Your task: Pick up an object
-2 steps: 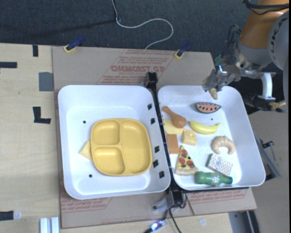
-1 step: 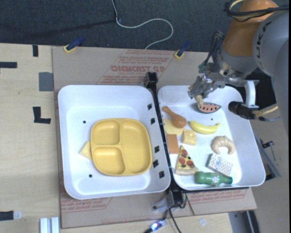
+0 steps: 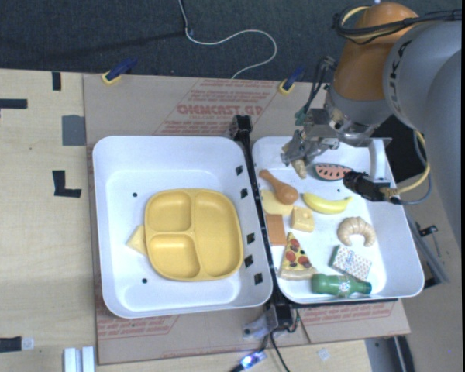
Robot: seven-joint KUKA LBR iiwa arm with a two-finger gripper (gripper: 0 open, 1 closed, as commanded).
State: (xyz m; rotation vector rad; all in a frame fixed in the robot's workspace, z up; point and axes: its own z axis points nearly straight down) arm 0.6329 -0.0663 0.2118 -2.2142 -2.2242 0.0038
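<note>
Yellow divided plate (image 3: 194,233) in left bin (image 3: 108,208), at nine o'clock from toy food crowding right bin (image 3: 407,270). Gripper (image 3: 298,160) at bin's eleven o'clock, just above drumstick (image 3: 279,187); finger opening impossible to tell. Likely to slip off or nudge neighbours. Red cardboard lettering (image 3: 217,108) illegible.

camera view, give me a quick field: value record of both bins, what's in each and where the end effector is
left bin: yellow divided plate lying flat
right bin: toy foods
items in right bin: drumstick, banana, watermelon slice, cheese cube, croissant, pizza slice, green bottle, checked packet
end effector: over the right bin's far left corner, above the drumstick
arm: reaches in from the right
held object: none visible between the fingers
</note>
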